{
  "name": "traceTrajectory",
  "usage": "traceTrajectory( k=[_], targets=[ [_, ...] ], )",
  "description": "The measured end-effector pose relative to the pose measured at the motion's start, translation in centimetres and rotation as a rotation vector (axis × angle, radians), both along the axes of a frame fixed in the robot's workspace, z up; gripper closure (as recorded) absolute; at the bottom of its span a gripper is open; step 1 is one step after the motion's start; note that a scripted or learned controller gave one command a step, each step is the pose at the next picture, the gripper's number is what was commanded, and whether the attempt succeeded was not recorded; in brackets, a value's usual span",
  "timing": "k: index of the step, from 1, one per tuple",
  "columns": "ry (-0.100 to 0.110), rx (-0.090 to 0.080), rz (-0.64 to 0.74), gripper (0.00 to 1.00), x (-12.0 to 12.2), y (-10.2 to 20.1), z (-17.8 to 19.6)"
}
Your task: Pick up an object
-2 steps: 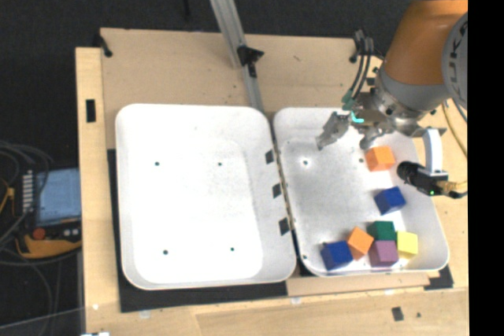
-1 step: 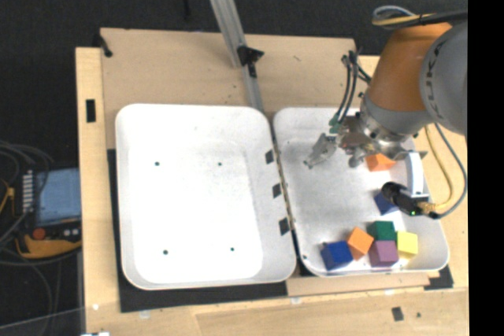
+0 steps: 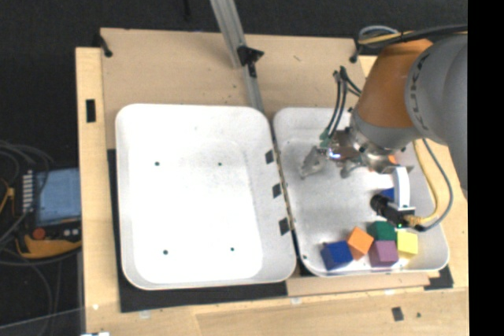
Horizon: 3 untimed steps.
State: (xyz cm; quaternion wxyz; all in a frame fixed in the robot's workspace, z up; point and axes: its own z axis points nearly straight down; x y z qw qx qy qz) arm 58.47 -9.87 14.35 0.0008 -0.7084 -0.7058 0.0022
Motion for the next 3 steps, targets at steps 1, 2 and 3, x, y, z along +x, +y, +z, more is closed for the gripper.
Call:
traceTrajectory(
  k=[1, 2, 3],
  targets=[
    [-0.005, -0.001, 0.001, 0.0, 0.0, -0.2, -4.8],
    [-0.01, 0.003, -0.007, 1.0, 0.2, -0.1, -3.5],
    [-0.01, 0.002, -0.003, 1.0, 0.6, -0.5, 0.9]
  ],
)
